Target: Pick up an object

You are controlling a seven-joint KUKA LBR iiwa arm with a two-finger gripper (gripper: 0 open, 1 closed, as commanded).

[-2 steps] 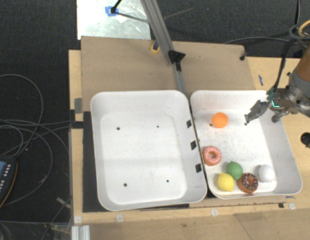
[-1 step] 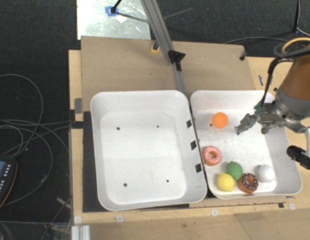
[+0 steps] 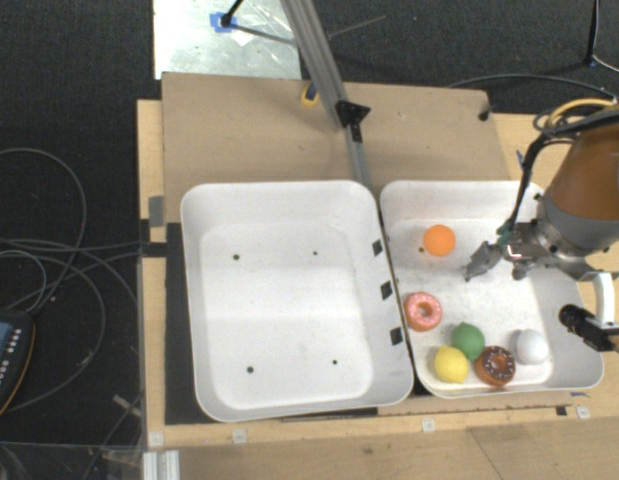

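Right bin [image 3: 409, 208], smooth white plastic with rounded corners: a glossy orange ball [image 3: 439, 240] sits near its far side, open floor around it. The hand [image 3: 486, 261] hangs just beside the ball; I cannot tell its state. Along the near rim cluster a pink frosted donut [image 3: 423, 311], green ball [image 3: 468, 339], yellow lemon [image 3: 450, 364], chocolate donut [image 3: 495, 366], white ball [image 3: 531, 347].

Two shallow white bins sit side by side on a tan bench [image 3: 249, 128]; the left bin [image 3: 204, 298] and the right bin [image 3: 579, 373] touch along their inner rims. A grey pole [image 3: 314, 38] slants from the far side toward the gap between them. Black cables [image 3: 49, 268] loop on the dark floor at left, near a dark handheld unit [image 3: 4, 353] at the left edge.
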